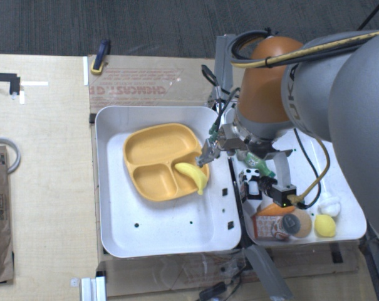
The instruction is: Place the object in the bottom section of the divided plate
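- Lying in the left white bin (114, 231), a yellow divided plate (153, 149) is sitting slightly turned, its large section toward the top and two smaller sections below.
- A yellow banana (194, 175) is resting in the lower right section of the plate, one end reaching over the rim.
- The gripper (208, 153) is hanging just above the banana's upper end, at the plate's right edge; whether it is spread or pressed together I cannot tell.
- The grey arm (339, 80) with its orange band (264, 80) is reaching in over the right bin (352, 221).
- A lemon (325, 226) and a small bottle (289, 224) are lying in the right bin's lower part.
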